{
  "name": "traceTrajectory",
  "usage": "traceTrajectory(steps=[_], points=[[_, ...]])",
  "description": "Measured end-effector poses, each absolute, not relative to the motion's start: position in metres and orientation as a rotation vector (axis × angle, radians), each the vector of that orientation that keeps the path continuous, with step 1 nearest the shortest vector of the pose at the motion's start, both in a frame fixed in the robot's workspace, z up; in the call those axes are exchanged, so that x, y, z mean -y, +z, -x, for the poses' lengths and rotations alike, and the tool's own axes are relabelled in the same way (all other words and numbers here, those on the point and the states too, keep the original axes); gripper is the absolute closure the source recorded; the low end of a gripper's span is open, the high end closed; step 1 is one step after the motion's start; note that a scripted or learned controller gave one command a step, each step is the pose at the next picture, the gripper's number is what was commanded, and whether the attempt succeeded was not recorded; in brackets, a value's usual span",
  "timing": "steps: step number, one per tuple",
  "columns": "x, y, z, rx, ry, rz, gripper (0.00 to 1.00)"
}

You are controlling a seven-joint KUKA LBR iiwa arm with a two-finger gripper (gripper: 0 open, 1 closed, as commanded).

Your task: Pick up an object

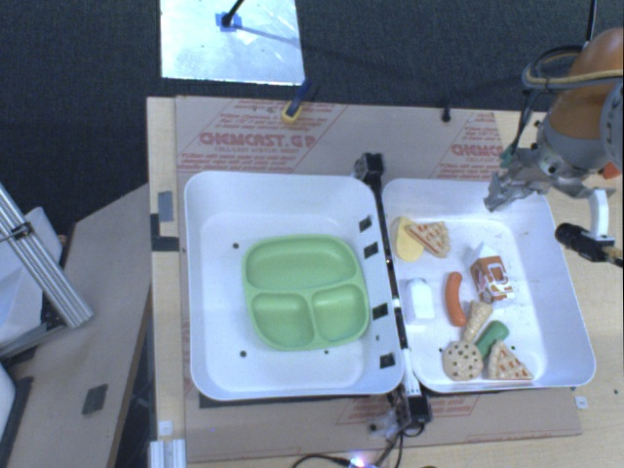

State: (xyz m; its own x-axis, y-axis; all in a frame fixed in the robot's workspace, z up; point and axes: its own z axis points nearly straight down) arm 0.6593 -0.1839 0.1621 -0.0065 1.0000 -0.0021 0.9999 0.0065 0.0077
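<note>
Grey pincer (499, 197) above right bin's (575, 330) far rim, nothing between its fingers; their spread too blurred to tell. Toy food: sausage (454, 298), waffle (462, 360), sandwich wedge (429, 236). Green tray (302, 292) in left bin (210, 261). Arm cut off at right.

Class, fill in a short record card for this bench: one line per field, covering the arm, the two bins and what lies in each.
arm: grey with orange band, reaching in from the right
end effector: over the far right corner of the right bin, above the toys
left bin: holds a green divided tray
right bin: holds toy food
toy food: sandwich wedge, red sausage, white block, round cracker, and other pieces
held item: none visible
</note>
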Motion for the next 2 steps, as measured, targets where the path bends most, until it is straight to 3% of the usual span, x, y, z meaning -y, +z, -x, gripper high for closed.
traceTrajectory(steps=[1,2], points=[[0.1759,0.2194,-0.6551,-2.224,0.007,-2.208,1.00],[0.1759,0.2252,-0.6561,-2.227,0.003,-2.212,1.00]])
